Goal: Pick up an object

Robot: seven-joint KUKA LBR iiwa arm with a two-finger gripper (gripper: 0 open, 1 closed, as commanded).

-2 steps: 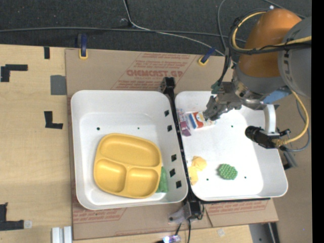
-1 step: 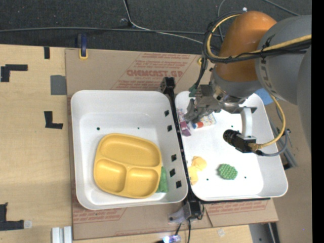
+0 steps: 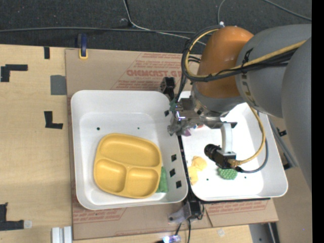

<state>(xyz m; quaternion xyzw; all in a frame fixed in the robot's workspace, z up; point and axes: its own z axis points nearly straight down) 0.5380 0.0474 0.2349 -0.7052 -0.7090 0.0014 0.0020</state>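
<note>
My gripper hangs low over the inner edge of the right bin, close to the wall between the two bins. A small purple piece peeks out just below it, and whether it is held is hidden by the wrist. Lower in the right bin lie a yellow lump and a green knobbly object. The left bin carries a yellow divided plate with a green object squeezed against its right side.
The grey arm and its orange band cover the upper part of the right bin. A black fitting on a yellow cable hangs over the right bin's middle. Brown board surrounds both bins.
</note>
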